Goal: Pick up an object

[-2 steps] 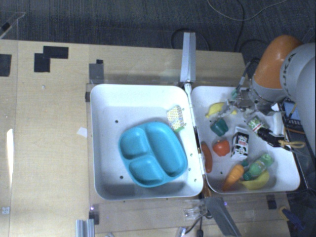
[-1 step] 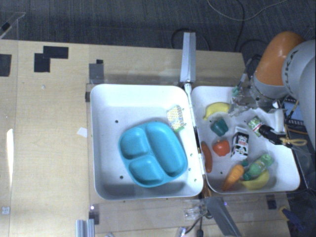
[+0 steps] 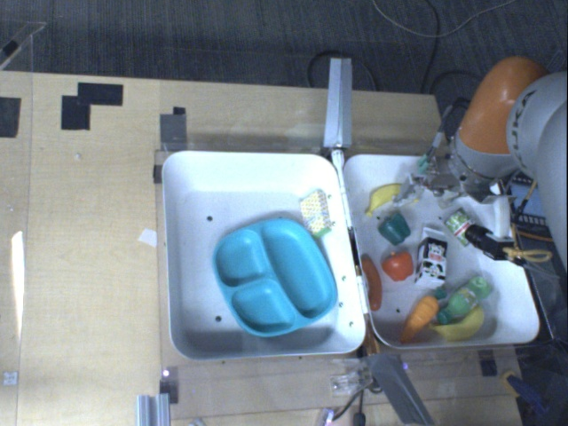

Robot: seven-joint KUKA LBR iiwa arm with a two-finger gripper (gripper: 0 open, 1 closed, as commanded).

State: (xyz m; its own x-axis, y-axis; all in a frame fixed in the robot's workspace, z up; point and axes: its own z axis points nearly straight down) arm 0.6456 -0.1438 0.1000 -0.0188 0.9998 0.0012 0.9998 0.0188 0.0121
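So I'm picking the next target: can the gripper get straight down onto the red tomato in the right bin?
Probably yes. The tomato lies uncovered near the middle of the right bin, with the teal block and the sausage beside it, not over it. The gripper hovers further back, over the same bin.

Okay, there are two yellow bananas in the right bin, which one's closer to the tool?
The yellow banana at the bin's upper left, right beside the tool. The other banana lies along the bottom edge, under the green bottle.
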